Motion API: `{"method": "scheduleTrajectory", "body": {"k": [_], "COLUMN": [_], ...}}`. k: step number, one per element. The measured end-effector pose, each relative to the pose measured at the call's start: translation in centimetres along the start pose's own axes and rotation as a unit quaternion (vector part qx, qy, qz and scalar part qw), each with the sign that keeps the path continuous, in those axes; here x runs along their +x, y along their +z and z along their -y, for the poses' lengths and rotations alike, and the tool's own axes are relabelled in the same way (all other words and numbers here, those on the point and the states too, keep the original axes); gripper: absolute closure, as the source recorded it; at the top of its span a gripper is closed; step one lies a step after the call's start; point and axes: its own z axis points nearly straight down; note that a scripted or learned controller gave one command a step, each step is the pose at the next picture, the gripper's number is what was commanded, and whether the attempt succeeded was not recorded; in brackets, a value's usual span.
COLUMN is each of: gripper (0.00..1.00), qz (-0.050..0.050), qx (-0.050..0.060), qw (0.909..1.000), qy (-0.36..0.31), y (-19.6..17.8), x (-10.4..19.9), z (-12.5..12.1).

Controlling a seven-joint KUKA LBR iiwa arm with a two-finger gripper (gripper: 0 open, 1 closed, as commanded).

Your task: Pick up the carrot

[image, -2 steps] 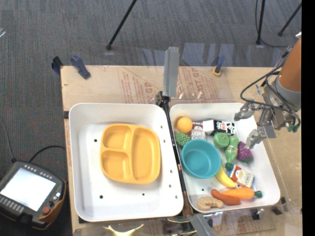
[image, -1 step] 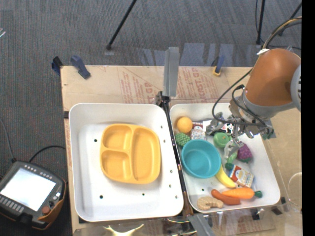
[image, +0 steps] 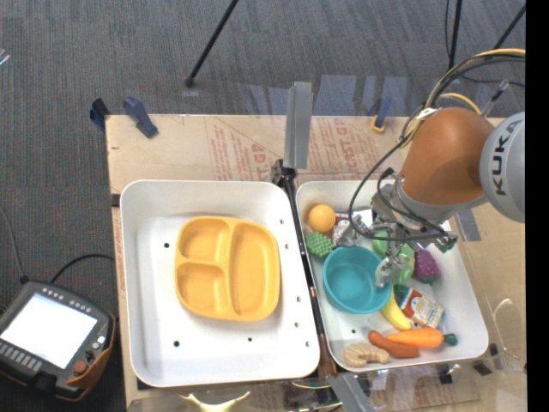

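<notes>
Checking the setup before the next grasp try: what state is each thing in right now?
Carrot: lying flat in the right bin, not held.
Blue bowl: upright.
Yellow plate: right side up in the left bin.
Banana: lying beside the bowl.
Hand: low over the right bin.

Lab bench on dark grey carpet (image: 103,33)

Plywood benchtop (image: 206,148) w/ blue clamps (image: 137,116); tripod legs (image: 214,37) behind; teach pendant (image: 51,337) on floor, lower left.

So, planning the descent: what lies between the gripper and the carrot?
In the camera view, the banana and a small printed packet lie between the gripper and the carrot.
</notes>
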Motion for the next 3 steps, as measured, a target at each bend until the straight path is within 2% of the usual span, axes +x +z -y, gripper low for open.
{"method": "scheduleTrajectory", "body": {"k": [1, 2, 3], "gripper": [0.00, 0.00, 0.00], "qz": [-0.001, 0.003, -0.005], "qx": [0.000, 0.004, -0.002], "qw": [0.9911, 0.9915, 0.9848], "qy": [0.133, 0.130, 0.174], "y": [1.5, -8.9, -2.4], "x": [-1.5, -0.9, 6.2], "z": [-3.5, -4.7, -6.2]}}
